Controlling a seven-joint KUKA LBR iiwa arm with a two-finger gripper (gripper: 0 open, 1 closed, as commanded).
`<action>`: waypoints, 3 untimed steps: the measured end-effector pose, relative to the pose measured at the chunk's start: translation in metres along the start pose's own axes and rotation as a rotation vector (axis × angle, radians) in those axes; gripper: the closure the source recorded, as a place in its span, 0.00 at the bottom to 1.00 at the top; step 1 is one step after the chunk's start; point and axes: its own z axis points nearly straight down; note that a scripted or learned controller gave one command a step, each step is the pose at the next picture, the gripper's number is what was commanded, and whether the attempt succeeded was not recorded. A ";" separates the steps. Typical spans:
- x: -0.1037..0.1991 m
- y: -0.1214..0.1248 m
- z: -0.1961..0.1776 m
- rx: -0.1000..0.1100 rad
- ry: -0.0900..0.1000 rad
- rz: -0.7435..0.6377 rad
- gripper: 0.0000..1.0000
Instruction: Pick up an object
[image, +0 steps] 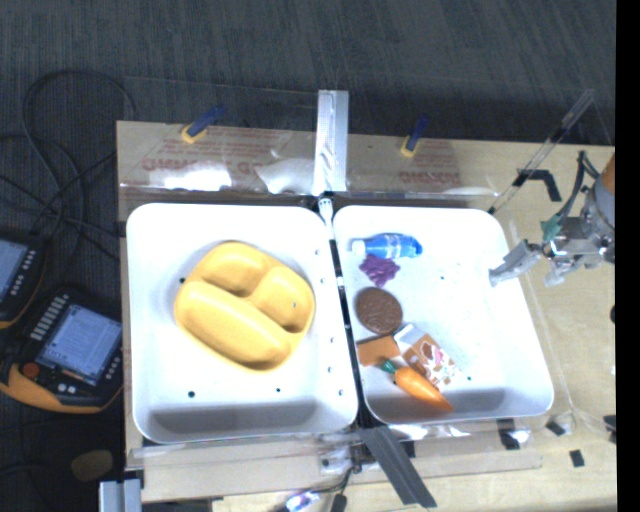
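Dark carpet surrounds the pale table (580, 400) carrying two glossy white bins. My jaws (510, 265) hover at the right bin's (520, 330) right rim, whether spread or clenched I cannot tell. The carrot (420, 385), brown disc (379, 310), purple piece (379, 268) and blue bottle (388, 245) crowd its left side; smooth, rounded shapes could slip or jam together.

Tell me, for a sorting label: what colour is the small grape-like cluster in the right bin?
Purple; the small grape cluster shows clearly in the camera view.
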 end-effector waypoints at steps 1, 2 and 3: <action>-0.003 0.008 -0.016 0.000 0.000 0.037 0.00; 0.021 -0.005 0.113 0.000 0.001 -0.170 0.00; 0.109 -0.018 0.156 -0.003 0.001 -0.116 0.00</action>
